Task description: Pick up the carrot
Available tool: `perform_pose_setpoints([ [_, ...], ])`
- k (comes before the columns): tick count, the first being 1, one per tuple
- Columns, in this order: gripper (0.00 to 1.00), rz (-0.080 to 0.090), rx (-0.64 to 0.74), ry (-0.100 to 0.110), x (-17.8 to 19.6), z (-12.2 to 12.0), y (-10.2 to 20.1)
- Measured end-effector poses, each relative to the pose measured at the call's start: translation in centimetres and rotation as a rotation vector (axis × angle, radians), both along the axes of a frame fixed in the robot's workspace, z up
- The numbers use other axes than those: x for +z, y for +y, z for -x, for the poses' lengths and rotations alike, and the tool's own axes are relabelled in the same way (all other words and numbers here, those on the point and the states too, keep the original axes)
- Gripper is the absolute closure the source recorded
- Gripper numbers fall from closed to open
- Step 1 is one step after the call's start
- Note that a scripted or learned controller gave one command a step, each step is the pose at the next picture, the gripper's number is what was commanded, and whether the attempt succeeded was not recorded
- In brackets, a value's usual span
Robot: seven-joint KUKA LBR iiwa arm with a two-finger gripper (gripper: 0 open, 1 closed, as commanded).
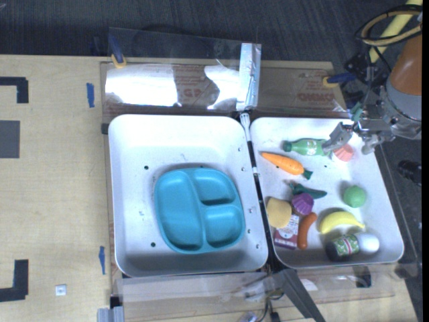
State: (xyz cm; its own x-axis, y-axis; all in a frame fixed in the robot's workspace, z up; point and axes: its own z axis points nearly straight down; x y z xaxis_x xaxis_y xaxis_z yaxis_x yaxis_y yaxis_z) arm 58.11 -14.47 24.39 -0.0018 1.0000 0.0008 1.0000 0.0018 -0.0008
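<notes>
Carrot (284, 163): orange, tapered, dark green stem end.

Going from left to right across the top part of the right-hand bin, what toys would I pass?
carrot → green bottle → pink piece, with the gripper just above it.

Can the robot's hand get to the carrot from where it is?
Probably yes. The hand hangs over the right bin, and the carrot lies in open bin floor to its left. The green bottle beside the carrot lies close, so the hand might bump it.
</notes>
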Motion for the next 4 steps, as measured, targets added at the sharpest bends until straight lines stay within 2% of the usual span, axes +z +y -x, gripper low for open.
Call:
perform_pose_setpoints([
  [1, 0.0, 0.0, -0.024, 0.006, -13.9, -1.3, 3.9],
  [2, 0.0, 0.001, -0.108, 0.002, -15.8, -6.7, 5.2],
  [3, 1.0, 0.002, -0.108, -0.001, -14.6, -6.8, 5.2],
  [4, 1.0, 0.001, -0.404, -0.003, -5.8, -8.4, 11.2],
])
